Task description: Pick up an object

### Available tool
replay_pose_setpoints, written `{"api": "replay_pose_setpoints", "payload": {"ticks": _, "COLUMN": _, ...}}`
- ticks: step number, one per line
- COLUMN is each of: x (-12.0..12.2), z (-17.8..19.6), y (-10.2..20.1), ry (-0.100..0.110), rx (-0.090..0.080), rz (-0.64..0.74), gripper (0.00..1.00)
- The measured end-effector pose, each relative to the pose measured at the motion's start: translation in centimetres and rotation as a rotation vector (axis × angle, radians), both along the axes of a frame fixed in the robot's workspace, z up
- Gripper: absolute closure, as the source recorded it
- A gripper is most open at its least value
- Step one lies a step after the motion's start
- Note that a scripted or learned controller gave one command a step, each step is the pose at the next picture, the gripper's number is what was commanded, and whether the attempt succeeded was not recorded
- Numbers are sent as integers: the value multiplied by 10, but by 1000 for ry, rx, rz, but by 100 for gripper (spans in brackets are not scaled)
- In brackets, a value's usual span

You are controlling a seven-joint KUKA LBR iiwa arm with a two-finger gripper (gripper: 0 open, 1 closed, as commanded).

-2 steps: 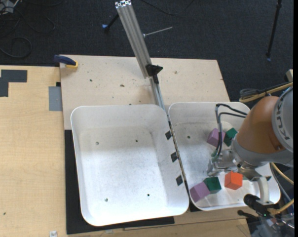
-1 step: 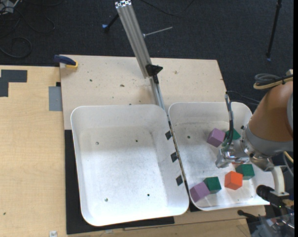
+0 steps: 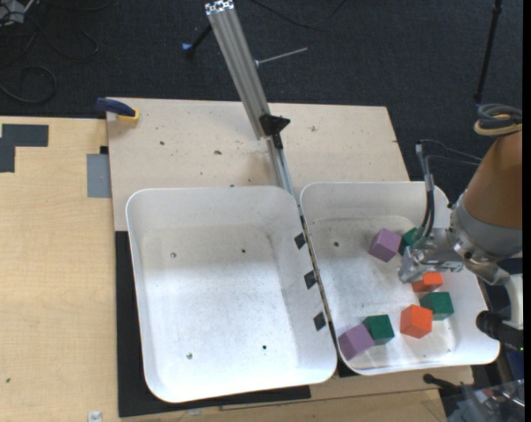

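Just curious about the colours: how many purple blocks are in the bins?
2. One purple block sits near the middle of the right bin, left of the gripper. The other purple block lies at the bin's front-left corner, touching a green block. The arm might hide more.

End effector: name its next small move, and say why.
Probably a short straight descent: the end effector hangs low in the right bin, just above a small orange block, with a purple block close on its left.
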State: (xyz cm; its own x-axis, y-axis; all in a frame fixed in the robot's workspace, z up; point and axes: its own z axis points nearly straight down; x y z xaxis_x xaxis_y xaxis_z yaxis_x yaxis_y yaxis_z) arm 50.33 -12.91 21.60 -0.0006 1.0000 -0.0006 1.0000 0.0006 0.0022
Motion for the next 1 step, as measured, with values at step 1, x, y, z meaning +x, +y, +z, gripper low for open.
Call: {"api": "replay_pose_setpoints", "payload": {"ticks": 1, "x": 0, "z": -2, "y": 0, "ry": 5, "rx": 1, "rz": 3, "gripper": 100}}
